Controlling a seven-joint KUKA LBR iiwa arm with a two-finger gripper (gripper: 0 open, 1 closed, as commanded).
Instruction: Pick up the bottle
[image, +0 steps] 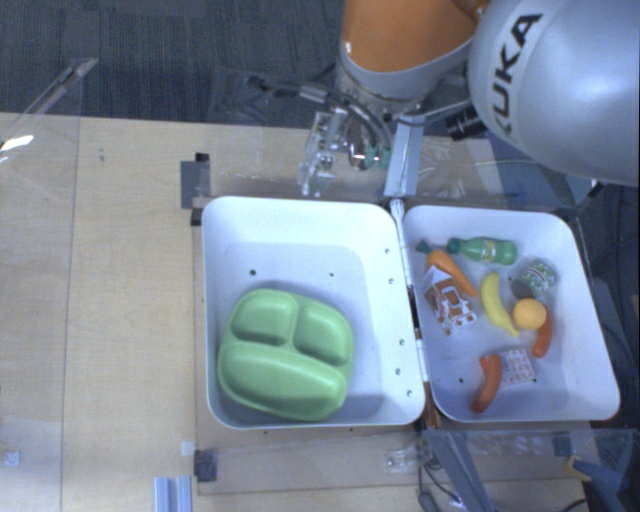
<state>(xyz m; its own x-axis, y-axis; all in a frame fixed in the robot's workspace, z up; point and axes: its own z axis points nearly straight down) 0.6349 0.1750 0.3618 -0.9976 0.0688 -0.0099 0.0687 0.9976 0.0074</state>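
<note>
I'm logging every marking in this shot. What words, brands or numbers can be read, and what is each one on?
"UKA": on the grey arm, the start cut off by the orange band.
Bottle label: too small to read.
Small carton print: blurred.
Can and flat packet: unreadable.

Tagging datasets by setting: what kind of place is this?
Likely a robotics lab pick bench: KUKA arm above two white bins, toy food and a green bottle in one, grey office carpet behind.
</note>
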